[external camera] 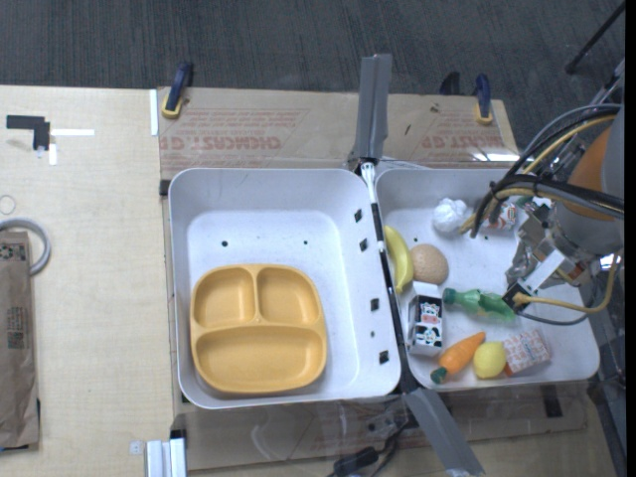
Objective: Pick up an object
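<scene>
1. Closest to the camera, a carrot (459, 355), a lemon (489, 360) and a pink-patterned packet (526, 350) lie along the near wall of the right bin (477, 259).
2. Just behind them a green toy vegetable (479, 301) lies flat, beside a cow-print carton (426, 325).
3. At the vegetable's right end is the gripper (525, 269); I cannot tell whether it is open or closed.
4. Farther back sit a banana (398, 256), a brown ball (429, 262) and a crumpled white wad (449, 215).
5. A yellow divided plate (258, 326) rests in the left bin (199, 197).

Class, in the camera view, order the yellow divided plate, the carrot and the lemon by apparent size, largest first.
yellow divided plate, clearly largest
carrot
lemon, though those two look close
</scene>
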Controlling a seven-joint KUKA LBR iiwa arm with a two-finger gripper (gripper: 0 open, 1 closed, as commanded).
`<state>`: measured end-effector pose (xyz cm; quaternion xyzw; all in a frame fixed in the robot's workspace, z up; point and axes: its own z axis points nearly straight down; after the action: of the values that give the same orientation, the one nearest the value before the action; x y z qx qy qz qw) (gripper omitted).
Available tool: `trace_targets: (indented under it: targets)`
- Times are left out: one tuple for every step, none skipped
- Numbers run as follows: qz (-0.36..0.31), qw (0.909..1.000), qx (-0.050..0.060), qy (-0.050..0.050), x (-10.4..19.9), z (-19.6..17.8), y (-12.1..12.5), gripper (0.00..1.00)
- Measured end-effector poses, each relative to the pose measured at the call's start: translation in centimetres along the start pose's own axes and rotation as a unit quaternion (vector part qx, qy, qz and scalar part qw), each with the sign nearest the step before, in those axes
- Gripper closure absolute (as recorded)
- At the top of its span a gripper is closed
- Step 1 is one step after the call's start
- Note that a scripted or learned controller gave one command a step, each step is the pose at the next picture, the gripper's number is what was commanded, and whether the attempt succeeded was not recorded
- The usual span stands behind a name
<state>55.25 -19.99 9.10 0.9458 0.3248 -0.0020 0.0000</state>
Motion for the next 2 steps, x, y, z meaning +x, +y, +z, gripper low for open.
trace_targets:
  targets:
    - [-0.033, 0.9995, 0.000, 0.001, 2.2, -0.1, 3.9, 1.00]
    - [0.146, 0.9892, 0.000, 0.000, 4.2, 0.0, 2.3, 1.00]
